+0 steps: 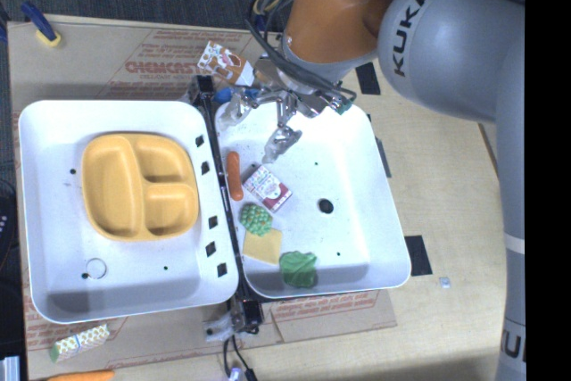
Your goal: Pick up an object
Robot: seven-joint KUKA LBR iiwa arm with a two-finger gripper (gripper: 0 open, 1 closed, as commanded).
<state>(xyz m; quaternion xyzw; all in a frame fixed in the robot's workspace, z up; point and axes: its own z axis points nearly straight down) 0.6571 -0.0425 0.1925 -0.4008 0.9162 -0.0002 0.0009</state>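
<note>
In the right bin lie an orange hot dog, a small red and white carton, a green round piece, a yellow cheese slice and a green leafy piece. My gripper hangs over the bin's far left part, just above and right of the hot dog and a little behind the carton. Nothing shows between its fingers. Its fingers point down and look close together.
The left bin holds a yellow divided tray. A small printed box lies on the cardboard behind the bins. A blue and yellow item sits far left. A patterned wrapper lies at the front left.
</note>
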